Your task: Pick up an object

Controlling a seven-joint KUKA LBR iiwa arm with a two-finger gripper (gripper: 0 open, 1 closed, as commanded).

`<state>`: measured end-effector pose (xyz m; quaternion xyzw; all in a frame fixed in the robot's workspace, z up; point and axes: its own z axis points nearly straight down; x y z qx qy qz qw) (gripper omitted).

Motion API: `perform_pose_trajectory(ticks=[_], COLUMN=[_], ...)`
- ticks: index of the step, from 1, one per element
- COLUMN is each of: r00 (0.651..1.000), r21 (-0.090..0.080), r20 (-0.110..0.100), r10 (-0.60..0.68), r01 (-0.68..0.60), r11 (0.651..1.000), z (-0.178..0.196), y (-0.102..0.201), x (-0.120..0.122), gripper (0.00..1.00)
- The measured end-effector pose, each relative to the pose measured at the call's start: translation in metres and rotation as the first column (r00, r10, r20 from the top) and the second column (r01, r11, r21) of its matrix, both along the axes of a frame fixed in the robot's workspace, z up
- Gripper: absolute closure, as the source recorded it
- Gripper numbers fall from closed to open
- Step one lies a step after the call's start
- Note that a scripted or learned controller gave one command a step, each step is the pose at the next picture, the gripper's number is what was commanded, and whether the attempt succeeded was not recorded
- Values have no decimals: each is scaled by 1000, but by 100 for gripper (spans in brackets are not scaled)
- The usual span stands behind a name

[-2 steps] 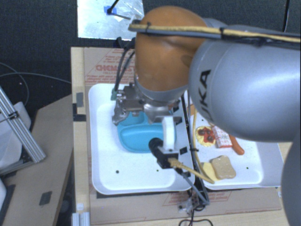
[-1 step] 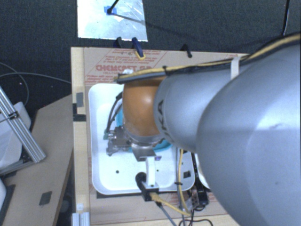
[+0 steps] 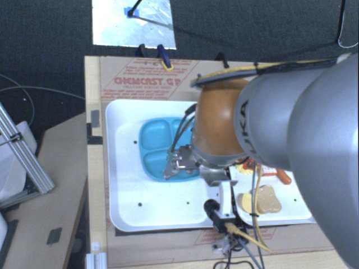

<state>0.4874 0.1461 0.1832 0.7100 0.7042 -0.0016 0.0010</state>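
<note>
A blue divided plate [image 3: 157, 144] lies in the left white bin [image 3: 126, 167], toward its right side. My gripper [image 3: 173, 170] hangs over the plate's lower right part, its metal end close to the plate's rim. The grey arm with its orange band [image 3: 219, 122] covers the plate's right edge and most of the right bin. In the right bin a tan, bread-like object [image 3: 268, 202] on a pale yellow piece [image 3: 245, 202] and an orange carrot-like object [image 3: 283, 176] peek out below the arm.
The bins sit on a cardboard sheet with red print [image 3: 146, 77]. A shiny foil square [image 3: 133, 14] lies beyond it. Metal framing [image 3: 22, 156] stands at the left. Loose cables [image 3: 235, 242] trail by the front edge.
</note>
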Motion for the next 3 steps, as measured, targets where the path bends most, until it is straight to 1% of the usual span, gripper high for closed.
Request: perform_pose_trajectory(ticks=[1, 2, 3], r00=[1000, 1000, 1000], r21=[-4, 5, 4], r20=[8, 11, 6], r10=[-5, 16, 14], r01=[5, -16, -14], r11=[1000, 1000, 1000], z=[49, 74, 83], y=[-146, -95, -98], x=[15, 87, 85], gripper=[0, 0, 100])
